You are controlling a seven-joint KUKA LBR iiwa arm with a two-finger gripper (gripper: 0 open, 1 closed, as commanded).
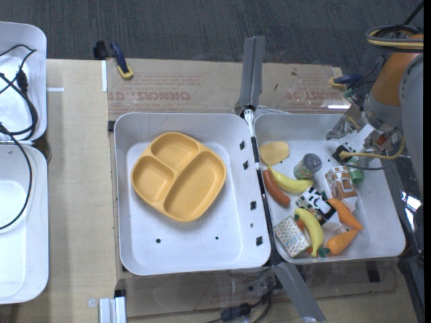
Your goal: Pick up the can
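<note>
Sitting at the far left edge is a white moulded surface [17,247] with thin black cables [27,113] looped across it. Next to it runs the pale wooden bench [74,180]. At the bench's back edge a small blue and black clamp [118,58] lies beside a flat brown cardboard sheet [182,86] printed with red lettering.

The left shallow white bin [135,247] holds a yellow-orange plastic plate with three compartments [178,175], lying flat near its middle. A grey metal bar [252,73] stands behind the seam where the two bins meet.

The right shallow white bin [377,244] is crowded. Near its left wall lie a flat tan round piece [274,153], a red-orange sausage-shaped toy [276,188] and a yellow banana [291,181], the last two touching. The small can with a grey top and a green and yellow label [308,165] sits just right of the tan piece, against the banana's upper end.

Below the can are a black and white patterned thing [315,202], a checked packet [289,235] and a second yellow banana [311,229]. Further right lie a small white and orange carton [340,182] and two orange carrots [347,214] [340,241].

The gripper [349,134] hangs over the bin's back right part, to the right of the can and apart from it. Whether it is released or clenched cannot be told. The grey arm with its orange band [394,79] reaches in from the right.
</note>
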